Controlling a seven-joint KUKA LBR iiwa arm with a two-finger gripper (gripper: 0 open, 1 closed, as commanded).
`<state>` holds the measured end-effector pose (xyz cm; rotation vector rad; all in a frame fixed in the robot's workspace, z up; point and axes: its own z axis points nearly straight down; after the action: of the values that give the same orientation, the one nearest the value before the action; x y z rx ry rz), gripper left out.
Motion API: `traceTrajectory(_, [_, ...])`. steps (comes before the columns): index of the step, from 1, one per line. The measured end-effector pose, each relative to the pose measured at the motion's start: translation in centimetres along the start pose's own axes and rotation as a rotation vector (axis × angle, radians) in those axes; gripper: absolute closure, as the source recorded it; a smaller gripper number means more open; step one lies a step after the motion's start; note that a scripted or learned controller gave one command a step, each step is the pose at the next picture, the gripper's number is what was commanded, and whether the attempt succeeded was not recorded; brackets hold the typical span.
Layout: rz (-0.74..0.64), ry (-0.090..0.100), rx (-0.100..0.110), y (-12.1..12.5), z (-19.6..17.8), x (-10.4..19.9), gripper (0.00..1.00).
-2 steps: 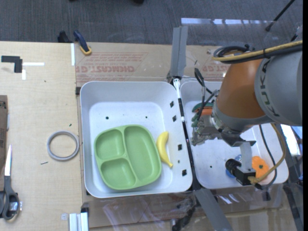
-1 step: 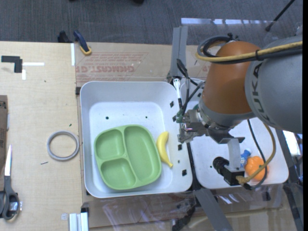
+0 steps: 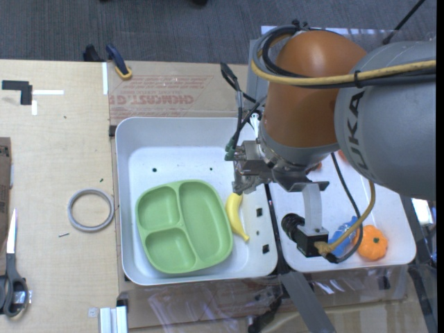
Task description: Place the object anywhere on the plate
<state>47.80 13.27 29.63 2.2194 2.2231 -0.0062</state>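
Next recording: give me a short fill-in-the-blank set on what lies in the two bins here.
1. The green plate has ___ compartments.
2. The banana lies in the left bin, just off the plate's ___ edge.
3. The small pumpkin in the right bin is ___ in colour.
4. The gripper hangs directly above the ___.

Missing words: three; right; orange; banana
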Motion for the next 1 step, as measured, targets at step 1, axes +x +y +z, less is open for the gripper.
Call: traceTrajectory(1, [0.006, 0.001, 0.002, -0.07, 9.21, -6.13, 1.00])
